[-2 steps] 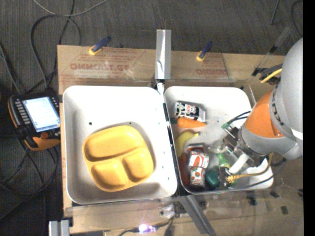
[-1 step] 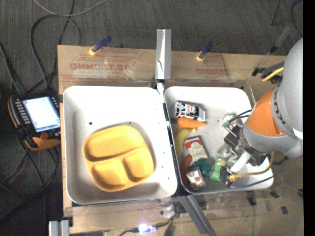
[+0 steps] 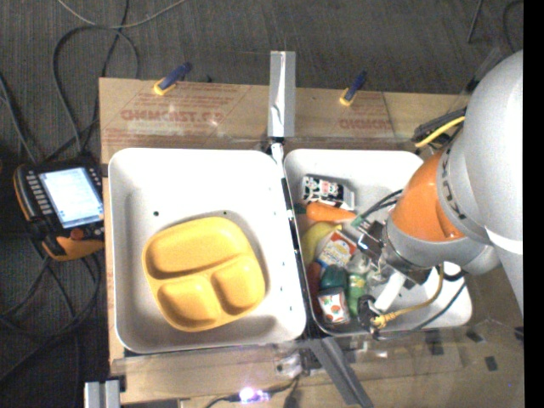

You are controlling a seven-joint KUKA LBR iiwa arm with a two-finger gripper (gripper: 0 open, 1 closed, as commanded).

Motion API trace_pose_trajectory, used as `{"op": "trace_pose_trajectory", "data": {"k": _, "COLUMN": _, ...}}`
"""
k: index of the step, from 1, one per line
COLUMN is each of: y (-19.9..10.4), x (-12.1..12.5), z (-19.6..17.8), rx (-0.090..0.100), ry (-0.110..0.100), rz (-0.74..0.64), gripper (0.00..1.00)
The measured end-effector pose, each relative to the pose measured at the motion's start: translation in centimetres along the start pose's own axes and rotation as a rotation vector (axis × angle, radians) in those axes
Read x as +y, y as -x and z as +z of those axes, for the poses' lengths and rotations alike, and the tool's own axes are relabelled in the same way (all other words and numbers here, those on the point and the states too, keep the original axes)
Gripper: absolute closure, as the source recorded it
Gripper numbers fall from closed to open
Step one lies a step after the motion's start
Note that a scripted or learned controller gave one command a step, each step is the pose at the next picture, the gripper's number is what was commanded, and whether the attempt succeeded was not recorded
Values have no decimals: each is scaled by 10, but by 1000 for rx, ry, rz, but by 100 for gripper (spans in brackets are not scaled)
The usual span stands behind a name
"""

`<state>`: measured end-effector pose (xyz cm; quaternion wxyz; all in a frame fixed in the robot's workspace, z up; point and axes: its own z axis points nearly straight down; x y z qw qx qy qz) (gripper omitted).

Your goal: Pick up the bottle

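The bottle (image 3: 334, 276) looks green and lies among other items in the lower left of the right bin (image 3: 442, 313). My gripper (image 3: 366, 289) is down inside that bin, right beside the bottle's right side and partly over it. The grey wrist and orange band (image 3: 425, 202) hide the middle of the bin. I see nothing clearly held.
Around the bottle lie a red packet (image 3: 332, 306), a red-and-white labelled item (image 3: 337, 249), a yellow piece (image 3: 313, 238), an orange carrot-like item (image 3: 330, 214) and a black-and-white packet (image 3: 325, 190). The left bin (image 3: 127, 185) holds a yellow divided tray (image 3: 204, 270).
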<state>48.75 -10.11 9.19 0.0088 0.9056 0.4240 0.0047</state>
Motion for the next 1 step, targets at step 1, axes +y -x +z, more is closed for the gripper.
{"op": "trace_pose_trajectory", "data": {"k": 1, "y": -41, "x": -36, "z": -159, "rx": -6, "ry": -21, "rz": -79, "gripper": 100}}
